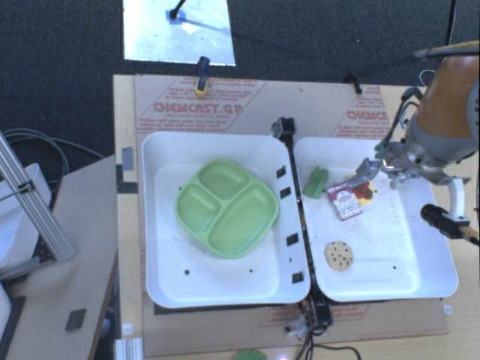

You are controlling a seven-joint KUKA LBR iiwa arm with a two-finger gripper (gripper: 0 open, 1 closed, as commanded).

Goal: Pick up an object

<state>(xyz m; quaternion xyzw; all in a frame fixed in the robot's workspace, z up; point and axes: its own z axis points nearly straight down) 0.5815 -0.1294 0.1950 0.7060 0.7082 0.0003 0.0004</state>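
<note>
— So, starting at the left, what sits in the first bin?

— On the table, the left bin [161, 223] carries a light green divided plate [226, 208], three compartments, lying flat near the middle of the bin floor. It touches none of the walls.

— And across the divider?

— The right bin [420, 276] has four small things. Just beside its left wall, toward the far end, lies a small green piece [316, 181], ribbed and a bit tilted. To the right of that lies a small red and white packet [346, 201], flat on the bin floor. A bit of red and yellow [365, 193] peeks out touching the packet's right edge; I can't tell what it is. Nearer the front, well apart from the others, lies a round cookie [339, 256] with dark chips.

— Where is the hand?

— The hand [367, 172] hangs over the far right part of that bin, just above the packet's upper right corner. The grey arm [442, 122] with its orange band comes in from the right.

— Is it pinching anything?

— I can't tell. One metal finger [363, 175] slants down toward the packet, but whether the fingers are spread or pressed together is too blurred to make out, and I can't see anything between them.
</note>
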